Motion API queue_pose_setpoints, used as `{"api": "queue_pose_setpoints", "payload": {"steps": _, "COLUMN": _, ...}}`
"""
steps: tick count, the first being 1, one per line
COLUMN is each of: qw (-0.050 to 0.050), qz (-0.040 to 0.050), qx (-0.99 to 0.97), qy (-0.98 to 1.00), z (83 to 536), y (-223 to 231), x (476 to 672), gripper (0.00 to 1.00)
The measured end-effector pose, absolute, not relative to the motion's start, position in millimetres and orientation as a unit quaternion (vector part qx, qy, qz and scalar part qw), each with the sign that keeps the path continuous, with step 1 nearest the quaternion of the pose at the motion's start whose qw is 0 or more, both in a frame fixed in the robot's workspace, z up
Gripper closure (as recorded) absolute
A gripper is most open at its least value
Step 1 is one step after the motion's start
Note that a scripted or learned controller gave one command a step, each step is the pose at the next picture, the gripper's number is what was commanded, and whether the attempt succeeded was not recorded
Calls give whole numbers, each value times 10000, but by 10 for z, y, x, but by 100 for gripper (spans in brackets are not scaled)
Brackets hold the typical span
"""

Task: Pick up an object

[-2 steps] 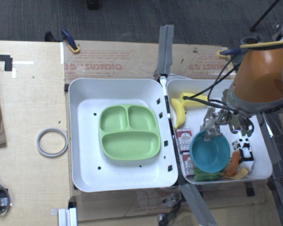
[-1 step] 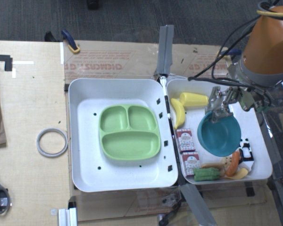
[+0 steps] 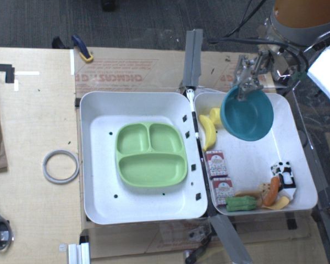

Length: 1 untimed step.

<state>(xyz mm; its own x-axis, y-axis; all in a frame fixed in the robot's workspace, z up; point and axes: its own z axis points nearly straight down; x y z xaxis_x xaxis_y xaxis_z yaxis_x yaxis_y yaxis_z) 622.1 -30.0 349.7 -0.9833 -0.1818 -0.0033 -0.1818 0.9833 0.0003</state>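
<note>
Teal bowl (image 3: pixel 247 114) tilted, raised over right bin (image 3: pixel 297 147), rim clamped in pincer (image 3: pixel 246 87) | bananas (image 3: pixel 209 128) beside it | green divided tray (image 3: pixel 151 154) flat in left bin (image 3: pixel 93 147).

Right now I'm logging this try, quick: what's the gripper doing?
Gripper: shut on the teal bowl, fingers pinching its rim, bowl lifted over the right bin.

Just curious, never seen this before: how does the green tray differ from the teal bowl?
The green tray lies flat in the left bin; the teal bowl is tilted, lifted over the right bin, its rim gripped by the hand. The tray is squarish with three compartments, the bowl round and single. Both look like plastic dishware.
</note>
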Motion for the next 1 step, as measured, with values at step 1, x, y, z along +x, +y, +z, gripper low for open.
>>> {"api": "queue_pose_setpoints", "payload": {"steps": 1, "qw": 10, "qz": 1, "qx": -1651, "qy": 9863, "z": 3498, "y": -741, "x": 5515, "gripper": 100}}
